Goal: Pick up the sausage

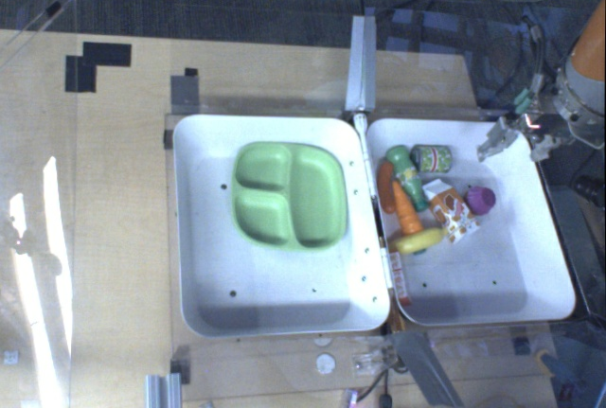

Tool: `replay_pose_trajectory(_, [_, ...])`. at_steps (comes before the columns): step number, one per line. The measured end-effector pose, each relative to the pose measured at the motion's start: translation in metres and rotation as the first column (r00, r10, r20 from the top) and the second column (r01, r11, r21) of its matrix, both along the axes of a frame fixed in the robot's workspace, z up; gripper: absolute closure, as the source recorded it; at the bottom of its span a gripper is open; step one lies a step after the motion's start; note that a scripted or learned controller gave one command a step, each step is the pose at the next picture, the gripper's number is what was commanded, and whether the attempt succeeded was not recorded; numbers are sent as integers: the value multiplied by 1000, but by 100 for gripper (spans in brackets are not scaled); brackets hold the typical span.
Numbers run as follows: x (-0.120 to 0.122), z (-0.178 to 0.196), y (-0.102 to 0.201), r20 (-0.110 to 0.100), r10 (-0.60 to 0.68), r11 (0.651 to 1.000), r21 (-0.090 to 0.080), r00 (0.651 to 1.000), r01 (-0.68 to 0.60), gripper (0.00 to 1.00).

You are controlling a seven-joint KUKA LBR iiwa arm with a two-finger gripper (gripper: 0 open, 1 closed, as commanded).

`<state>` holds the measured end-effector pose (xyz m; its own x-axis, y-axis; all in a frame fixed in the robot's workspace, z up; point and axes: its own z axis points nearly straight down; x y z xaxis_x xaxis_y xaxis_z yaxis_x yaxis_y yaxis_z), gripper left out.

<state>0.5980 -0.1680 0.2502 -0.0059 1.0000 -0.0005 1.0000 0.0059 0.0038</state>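
Note:
The sausage [385, 187], a short reddish-brown piece, lies along the left wall of the right bin [530, 297], next to an orange carrot [407, 212]. My gripper [519, 142] hangs above the bin's far right corner, well to the right of the sausage. Its two fingers [494, 142] stand apart and open, with nothing between them.
Around the sausage lie a green bottle [405, 168], a green can [432, 158], a yellow banana [418, 241], a small carton [453, 213] and a purple piece [481, 199]. The left bin [199, 292] holds a green divided plate [289, 194]. A metal post [360, 65] rises between the bins.

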Motion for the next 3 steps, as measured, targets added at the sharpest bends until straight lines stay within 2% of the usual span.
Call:
replay_pose_trajectory(1, [2, 12, 2, 6, 6, 1000, -1, 1000, -6, 100])
replay_pose_trajectory(2, [30, -77, -28, -1, 70, 998, -1, 998, -70, 100])
replay_pose_trajectory(3, [72, -73, -36, 5, 362, 932, -6, 932, -362, 100])
